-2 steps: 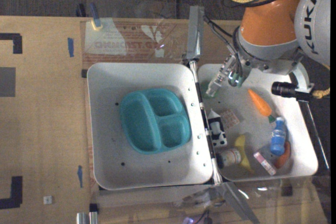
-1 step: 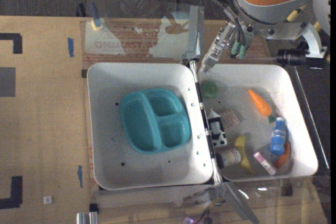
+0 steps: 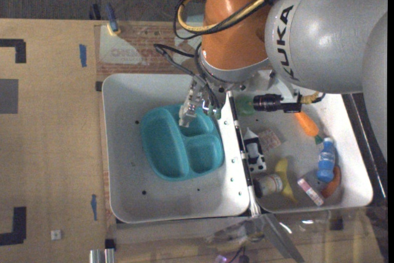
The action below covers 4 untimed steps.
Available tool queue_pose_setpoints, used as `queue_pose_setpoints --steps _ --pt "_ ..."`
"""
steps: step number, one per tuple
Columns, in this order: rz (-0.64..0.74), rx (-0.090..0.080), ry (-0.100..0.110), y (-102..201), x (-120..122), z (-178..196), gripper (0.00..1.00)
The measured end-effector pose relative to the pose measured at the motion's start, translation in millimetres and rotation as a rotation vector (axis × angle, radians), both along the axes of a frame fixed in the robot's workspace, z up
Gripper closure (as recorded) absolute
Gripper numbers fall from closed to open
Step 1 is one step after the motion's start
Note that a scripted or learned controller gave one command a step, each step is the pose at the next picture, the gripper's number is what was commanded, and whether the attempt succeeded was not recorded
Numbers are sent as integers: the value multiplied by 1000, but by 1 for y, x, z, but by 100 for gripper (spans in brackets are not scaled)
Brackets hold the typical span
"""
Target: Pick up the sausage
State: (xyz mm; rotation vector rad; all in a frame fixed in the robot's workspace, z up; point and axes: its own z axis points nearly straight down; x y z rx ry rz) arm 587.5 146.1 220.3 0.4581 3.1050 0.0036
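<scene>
The gripper (image 3: 188, 113) hangs over the teal tray (image 3: 180, 143) in the left bin (image 3: 123, 151) (open or closed, I cannot tell). The sausage (image 3: 333, 183) lies well apart, in the right bin (image 3: 357, 151), bottom corner.

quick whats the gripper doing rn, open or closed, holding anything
Gripper: over the upper edge of the teal divided tray in the left bin; open or closed cannot be told, and nothing shows between its fingers.
</scene>
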Motion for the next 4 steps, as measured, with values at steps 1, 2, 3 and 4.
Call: queue_pose_setpoints --steps 1,2,3,4 --pt "-230 2 -3 81 -7 91 100" --pt "-58 1 -4 80 25 175 100" --pt "415 0 -9 80 68 218 100" --pt "726 -2 -11 81 79 218 100"
